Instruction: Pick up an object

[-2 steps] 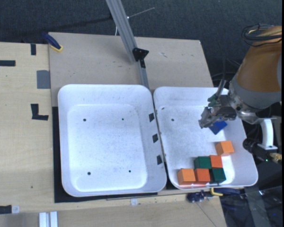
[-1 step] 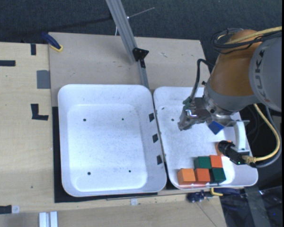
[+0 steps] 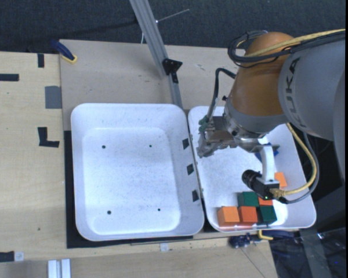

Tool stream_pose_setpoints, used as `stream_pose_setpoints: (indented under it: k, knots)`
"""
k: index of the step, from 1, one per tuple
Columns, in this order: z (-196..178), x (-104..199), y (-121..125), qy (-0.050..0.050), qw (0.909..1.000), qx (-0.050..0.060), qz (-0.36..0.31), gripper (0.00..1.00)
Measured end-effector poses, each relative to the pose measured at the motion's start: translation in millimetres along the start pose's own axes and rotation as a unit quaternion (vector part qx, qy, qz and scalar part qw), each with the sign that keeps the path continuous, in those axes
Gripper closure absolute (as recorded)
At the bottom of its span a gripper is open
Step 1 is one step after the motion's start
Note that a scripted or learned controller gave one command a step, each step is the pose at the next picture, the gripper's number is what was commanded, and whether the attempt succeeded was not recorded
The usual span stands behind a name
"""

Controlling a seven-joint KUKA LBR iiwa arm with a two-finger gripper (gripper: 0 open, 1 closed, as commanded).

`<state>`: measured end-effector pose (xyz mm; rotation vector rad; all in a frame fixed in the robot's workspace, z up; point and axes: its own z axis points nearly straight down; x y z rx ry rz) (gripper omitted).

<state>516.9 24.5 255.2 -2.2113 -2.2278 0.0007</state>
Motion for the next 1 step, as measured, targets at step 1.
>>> stream_pose_setpoints:
  k: [1]
  knots:
    - [6.0, 56.9, 6.9, -0.001, 1.0, 0.0, 0.0, 1.0]
